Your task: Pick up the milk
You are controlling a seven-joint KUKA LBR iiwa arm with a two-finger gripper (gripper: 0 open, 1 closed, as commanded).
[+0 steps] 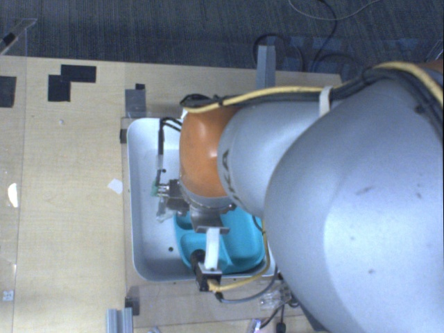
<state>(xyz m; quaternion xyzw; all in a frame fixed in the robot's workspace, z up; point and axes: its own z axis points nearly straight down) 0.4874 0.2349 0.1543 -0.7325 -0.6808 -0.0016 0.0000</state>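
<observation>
The claw's [198, 217] state cannot be told; the blue thing [239, 245] at the bin's [139, 186] five o'clock might be seized instead of milk.

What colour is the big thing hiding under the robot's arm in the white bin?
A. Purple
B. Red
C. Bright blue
C: a bright blue thing peeks out from under the grey arm, inside the white bin.
</observation>
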